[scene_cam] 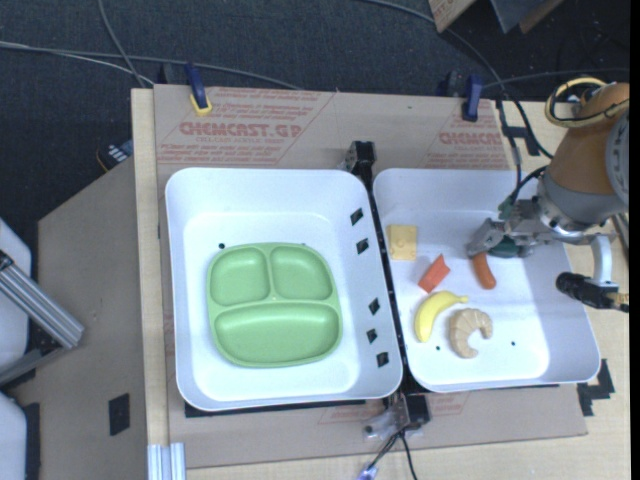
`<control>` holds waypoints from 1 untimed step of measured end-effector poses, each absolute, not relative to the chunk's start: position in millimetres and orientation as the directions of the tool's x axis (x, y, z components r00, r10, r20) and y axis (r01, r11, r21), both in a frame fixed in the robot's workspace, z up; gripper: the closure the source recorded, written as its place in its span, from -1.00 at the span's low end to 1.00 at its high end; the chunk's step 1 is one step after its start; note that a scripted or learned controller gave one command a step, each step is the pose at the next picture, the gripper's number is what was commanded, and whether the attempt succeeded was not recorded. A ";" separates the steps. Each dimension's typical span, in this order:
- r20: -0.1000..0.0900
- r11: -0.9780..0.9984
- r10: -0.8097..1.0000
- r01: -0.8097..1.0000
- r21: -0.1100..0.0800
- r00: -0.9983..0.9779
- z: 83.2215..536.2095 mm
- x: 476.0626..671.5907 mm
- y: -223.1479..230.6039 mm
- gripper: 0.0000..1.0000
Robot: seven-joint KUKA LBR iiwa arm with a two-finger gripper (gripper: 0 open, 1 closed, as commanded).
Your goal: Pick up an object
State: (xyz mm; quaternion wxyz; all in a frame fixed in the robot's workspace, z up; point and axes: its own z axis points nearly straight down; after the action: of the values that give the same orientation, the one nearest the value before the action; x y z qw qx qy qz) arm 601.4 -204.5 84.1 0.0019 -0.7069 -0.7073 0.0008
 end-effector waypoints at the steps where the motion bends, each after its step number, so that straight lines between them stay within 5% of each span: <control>1: 0.001 0.001 1.000 1.000 0.000 -0.001 96.8 602.8 -204.5 1.00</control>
State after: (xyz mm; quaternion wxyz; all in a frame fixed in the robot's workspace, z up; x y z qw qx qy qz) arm 602.8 -204.5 96.8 0.0003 -0.7068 -0.7074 -0.0006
